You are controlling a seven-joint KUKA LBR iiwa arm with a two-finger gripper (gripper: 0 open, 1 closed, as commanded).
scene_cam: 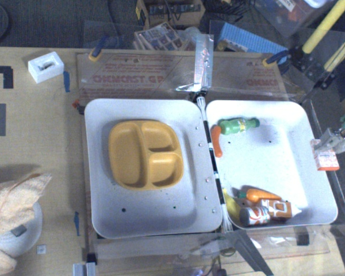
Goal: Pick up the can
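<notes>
Two white bins (144,111) sit side by side; the can (257,214) lies in the right bin's near corner.

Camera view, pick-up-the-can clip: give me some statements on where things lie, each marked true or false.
1. The yellow divided tray lies in the left bin. True.
2. The can stands upright in the left bin. False: it lies on its side in the right bin's near corner.
3. The green bottle lies near the right bin's far edge. True.
4. The can sits alone. False: an orange carrot and other items crowd it.
</notes>
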